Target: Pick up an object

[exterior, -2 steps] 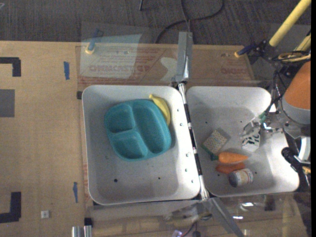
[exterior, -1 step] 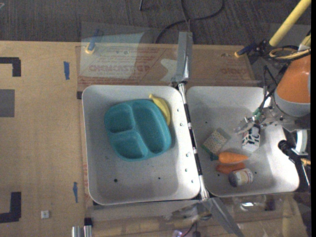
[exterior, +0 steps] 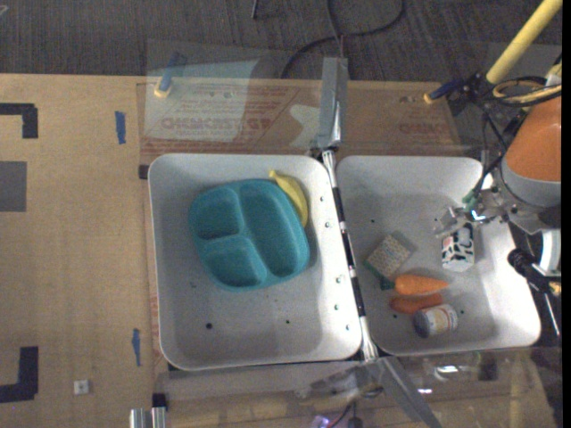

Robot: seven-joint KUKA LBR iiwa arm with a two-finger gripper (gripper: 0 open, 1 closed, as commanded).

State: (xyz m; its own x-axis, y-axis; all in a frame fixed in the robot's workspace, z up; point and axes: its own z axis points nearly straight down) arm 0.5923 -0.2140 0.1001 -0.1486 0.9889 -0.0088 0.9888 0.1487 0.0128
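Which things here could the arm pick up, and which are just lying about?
Could be picked up: teal tray, banana, carrot, can, black-and-white item, flat speckled piece.
Lying about: blue tape, cables, yellow pole.

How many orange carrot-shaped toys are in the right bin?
2. One orange carrot-shaped toy lies near the middle of the right white bin; the second lies just below it, beside a small grey can. None seems hidden.

The teal tray (exterior: 251,234) hides most of the banana (exterior: 294,194) behind it.
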